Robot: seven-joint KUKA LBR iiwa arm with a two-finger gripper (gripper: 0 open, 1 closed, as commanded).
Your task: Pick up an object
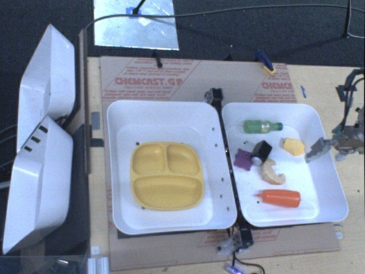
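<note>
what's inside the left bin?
The left bin holds one yellow divided tray lying flat, its three compartments bare. Small dark specks dot the bin floor around it. Whatever lies under the tray is covered.

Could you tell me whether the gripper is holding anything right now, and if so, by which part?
Nothing is held. The gripper sits at the right bin's right edge, beside the yellow object, with nothing between its fingers.

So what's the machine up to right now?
Tool at right bin's right edge, holding nothing. Yellow toy nearest, untouched. Nothing between them.
</note>
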